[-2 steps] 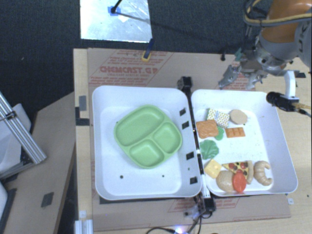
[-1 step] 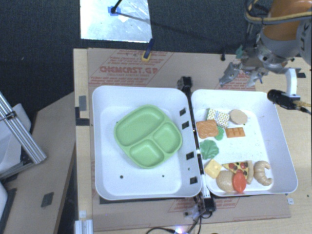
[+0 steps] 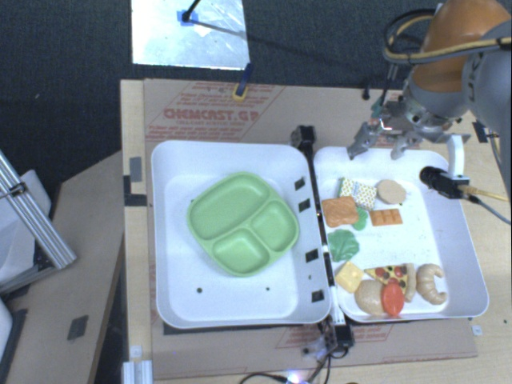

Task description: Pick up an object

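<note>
The right bin (image 3: 456, 238) holds a pile of toy food. A checkered cracker (image 3: 358, 190), a round tan cookie (image 3: 390, 191), a brown toast piece (image 3: 340, 210) and an orange waffle (image 3: 386, 217) lie at the back. Toward the front are a green leaf (image 3: 344, 244), a yellow cheese wedge (image 3: 350, 277), a pizza slice (image 3: 394, 273), a croissant (image 3: 431, 283), a potato (image 3: 369, 296) and a red tomato (image 3: 392, 298). My gripper (image 3: 377, 149) hangs over the bin's back edge, open, with nothing between its fingers.
The left bin (image 3: 172, 182) holds a green divided plate (image 3: 242, 222). A black divider with clips (image 3: 314, 214) runs between the bins. A black cylinder (image 3: 440, 181) on the arm juts over the right bin's back right corner. A shiny sheet (image 3: 190, 22) lies behind the bench.
</note>
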Robot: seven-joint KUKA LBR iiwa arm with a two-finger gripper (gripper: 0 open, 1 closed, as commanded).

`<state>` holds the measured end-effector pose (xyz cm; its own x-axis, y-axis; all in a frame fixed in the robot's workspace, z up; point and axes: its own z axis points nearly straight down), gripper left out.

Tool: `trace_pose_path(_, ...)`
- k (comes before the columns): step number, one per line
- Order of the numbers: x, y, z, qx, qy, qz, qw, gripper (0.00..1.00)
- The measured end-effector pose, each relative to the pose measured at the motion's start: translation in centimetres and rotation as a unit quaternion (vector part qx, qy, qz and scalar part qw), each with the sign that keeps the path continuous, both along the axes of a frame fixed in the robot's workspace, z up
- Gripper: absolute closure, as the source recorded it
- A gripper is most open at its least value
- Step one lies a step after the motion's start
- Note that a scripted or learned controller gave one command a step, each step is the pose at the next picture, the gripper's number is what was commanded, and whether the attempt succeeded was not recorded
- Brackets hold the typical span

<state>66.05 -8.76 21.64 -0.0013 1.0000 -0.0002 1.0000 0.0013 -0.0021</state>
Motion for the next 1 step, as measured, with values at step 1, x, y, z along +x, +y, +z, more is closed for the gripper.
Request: trace_pose_path(1, 0.30, -0.59, -6.03, 0.0000, 0.000, -0.001, 1.0000, 0.00)
